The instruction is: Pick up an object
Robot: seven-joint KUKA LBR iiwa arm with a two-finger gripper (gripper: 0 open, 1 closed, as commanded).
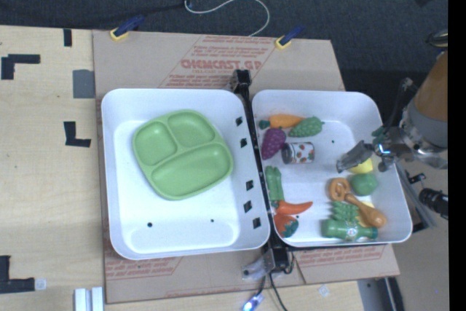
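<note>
The right-hand shallow white plastic bin (368, 104) holds the candidates for picking: small plastic toy foods heaped loosely toward its near and middle parts, among them a purple toy grape bunch (273, 141), a small red-and-white toy can (300, 152) and a round green toy ball (365, 183). The left white bin (116, 156) carries a green three-compartment plastic plate (183, 153), seemingly kept apart as a drop-off spot. The grey arm leans in over the tabletop's right edge, its end effector (358, 156) low above the green ball; whether it is open, I cannot tell.

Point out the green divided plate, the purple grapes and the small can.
Green divided plate (183, 154), camera view: on the ridge between its compartments.
Purple grapes (273, 141), camera view: middle of the bunch.
Small can (301, 152), camera view: on its side wall.
</note>
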